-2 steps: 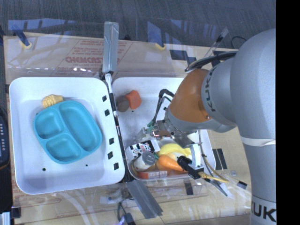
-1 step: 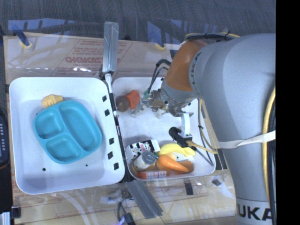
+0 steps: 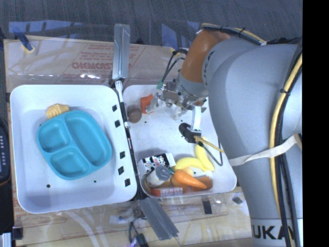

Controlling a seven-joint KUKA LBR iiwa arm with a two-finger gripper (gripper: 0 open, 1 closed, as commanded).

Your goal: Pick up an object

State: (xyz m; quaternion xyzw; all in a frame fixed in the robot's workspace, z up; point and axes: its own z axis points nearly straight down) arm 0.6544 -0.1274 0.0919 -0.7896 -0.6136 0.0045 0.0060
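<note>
Counting perhaps two bananas (image 3: 198, 161), one carrot (image 3: 189, 179)

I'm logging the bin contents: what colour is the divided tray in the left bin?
Light blue; the divided tray shows plainly in the camera view.

Light: bright and even, I see it from above | Glare: the white bins (image 3: 31, 189) shine almost too white | Shadows: soft and small, a dim patch under my arm (image 3: 247, 102) | Sharpness: a bit fuzzy all over, small things look smudgy | Top edge: the dark floor looks grainy
</note>
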